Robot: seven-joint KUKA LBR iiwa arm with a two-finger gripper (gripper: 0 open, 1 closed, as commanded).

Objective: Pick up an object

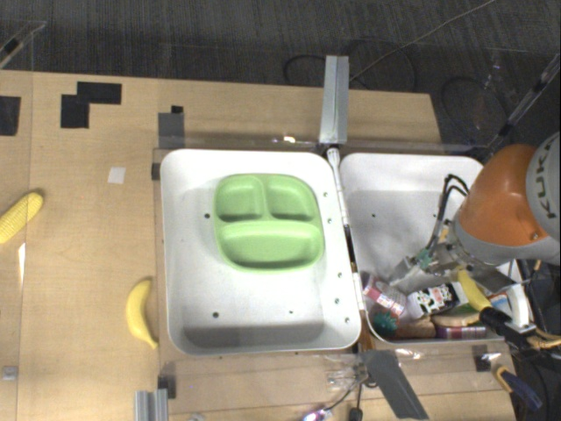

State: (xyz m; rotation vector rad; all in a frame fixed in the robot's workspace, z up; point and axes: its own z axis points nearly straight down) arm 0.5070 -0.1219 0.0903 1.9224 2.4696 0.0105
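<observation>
My gripper hangs low over the right bin, just above a heap of small objects along the bin's near edge. The heap holds a pink and clear packet, a white box with dark print, a yellow piece and a brown item. The arm's orange band covers the bin's right side. I see nothing clearly held by the gripper.
A green divided plate lies in the left bin. On the wooden bench to the left lie a banana and a corn cob. A metal post stands behind the wall between the bins.
</observation>
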